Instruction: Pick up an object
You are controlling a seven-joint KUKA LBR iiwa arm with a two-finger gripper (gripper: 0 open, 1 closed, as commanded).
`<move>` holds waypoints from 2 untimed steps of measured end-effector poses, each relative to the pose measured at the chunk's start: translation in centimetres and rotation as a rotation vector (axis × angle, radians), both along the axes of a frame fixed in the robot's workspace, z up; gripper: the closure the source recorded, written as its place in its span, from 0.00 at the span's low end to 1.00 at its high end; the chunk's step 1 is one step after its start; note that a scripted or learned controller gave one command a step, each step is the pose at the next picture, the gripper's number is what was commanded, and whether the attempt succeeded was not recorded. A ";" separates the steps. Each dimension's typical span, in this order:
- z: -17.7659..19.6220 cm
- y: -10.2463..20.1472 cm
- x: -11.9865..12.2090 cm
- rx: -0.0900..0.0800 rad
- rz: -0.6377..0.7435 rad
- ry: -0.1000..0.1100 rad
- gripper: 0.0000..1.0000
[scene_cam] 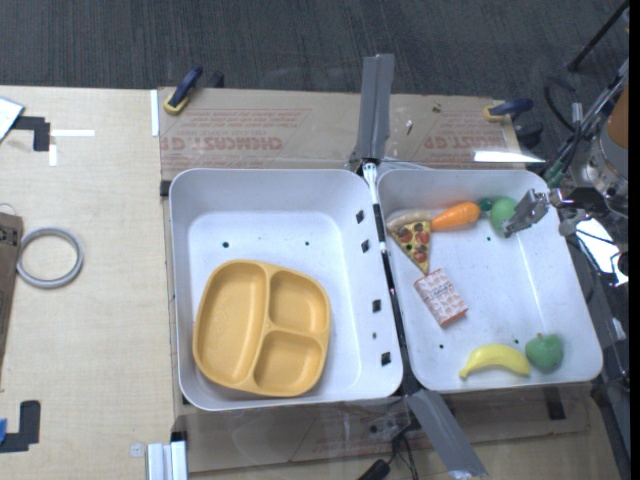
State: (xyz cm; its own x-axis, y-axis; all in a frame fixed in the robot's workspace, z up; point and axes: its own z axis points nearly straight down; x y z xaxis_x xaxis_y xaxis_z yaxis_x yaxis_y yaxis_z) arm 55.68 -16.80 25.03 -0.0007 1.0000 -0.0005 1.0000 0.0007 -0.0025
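Item: carrot [456,216], right bin [560,298], far edge, touching pizza [412,241]. I saw gripper [522,213] beside it, fingers apart, empty. Risk: a descent might clip the wall or nudge the carrot.

Slim grey metal pincer [524,214], black cables and an orange patch above.

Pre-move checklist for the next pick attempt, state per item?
1. End effector over the right bin: ok, near its far edge.
2. Nothing already between its fingers: ok, none seen.
3. Nearest target exposed: ok, the carrot lies just beside it, green top toward it.
4. Carrot free of neighbours: not ok, the pizza slice touches or nearly touches it.
5. Other options apart: ok, the small box lies alone; the banana and green apple sit together.
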 end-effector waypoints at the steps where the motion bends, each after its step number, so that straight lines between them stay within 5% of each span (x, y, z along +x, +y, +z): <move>1: 0.8 0.0 0.0 -0.001 0.001 0.001 1.00; 2: 19.0 0.4 -1.0 -0.002 -0.381 0.000 1.00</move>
